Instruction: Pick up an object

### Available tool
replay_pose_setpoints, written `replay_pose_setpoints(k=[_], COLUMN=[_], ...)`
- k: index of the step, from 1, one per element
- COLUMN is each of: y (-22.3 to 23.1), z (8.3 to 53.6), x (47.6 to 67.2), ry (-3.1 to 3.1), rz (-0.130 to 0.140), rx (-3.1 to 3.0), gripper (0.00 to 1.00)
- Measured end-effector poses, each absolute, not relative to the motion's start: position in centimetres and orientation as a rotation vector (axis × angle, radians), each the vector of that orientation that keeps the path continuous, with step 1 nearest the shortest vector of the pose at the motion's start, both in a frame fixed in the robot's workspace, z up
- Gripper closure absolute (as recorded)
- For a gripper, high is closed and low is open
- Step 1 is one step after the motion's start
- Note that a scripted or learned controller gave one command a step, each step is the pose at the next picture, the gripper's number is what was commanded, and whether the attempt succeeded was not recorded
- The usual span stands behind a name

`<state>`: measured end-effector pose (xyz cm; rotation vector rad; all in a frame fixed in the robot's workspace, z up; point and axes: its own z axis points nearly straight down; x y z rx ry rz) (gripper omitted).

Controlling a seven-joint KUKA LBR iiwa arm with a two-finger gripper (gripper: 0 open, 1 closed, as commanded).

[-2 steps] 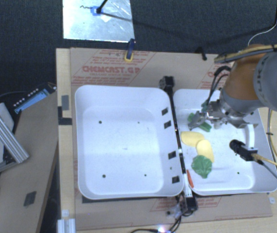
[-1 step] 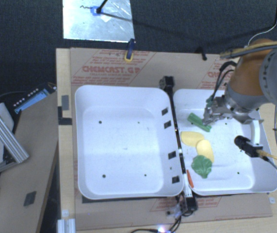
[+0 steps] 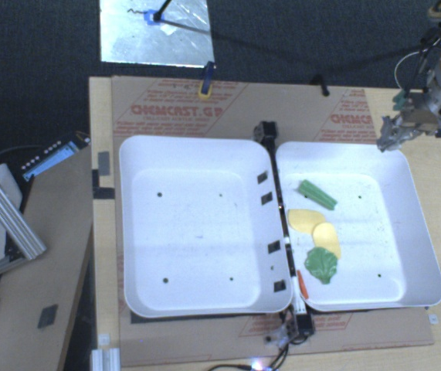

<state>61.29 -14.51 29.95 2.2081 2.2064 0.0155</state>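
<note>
Four small items clustered near right bin [image 3: 413, 207] inner wall, wide bare floor around; gripper [image 3: 390, 139] above far corner rim, opening unclear, holding nothing visible.

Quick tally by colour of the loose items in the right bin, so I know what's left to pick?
Green: 2, a long piece and a leafy piece
Yellow: 2, one beside the other
Orange: 1, a thin piece at the divider
Total: 5

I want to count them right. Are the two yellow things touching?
Touching. The camera view shows the upper yellow piece overlapping the lower yellow piece, with no white bin floor between.
</note>
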Motion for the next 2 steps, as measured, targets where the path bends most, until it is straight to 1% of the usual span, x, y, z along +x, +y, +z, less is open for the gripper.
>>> replay_pose_setpoints(k=[1,2], y=[-15.6,-12.8], z=[44.3,47.1], x=[55.7,62.3], ry=[2.211,2.225], rz=[0.014,0.008], rx=[2.211,2.206], gripper=[1.0,1.0])
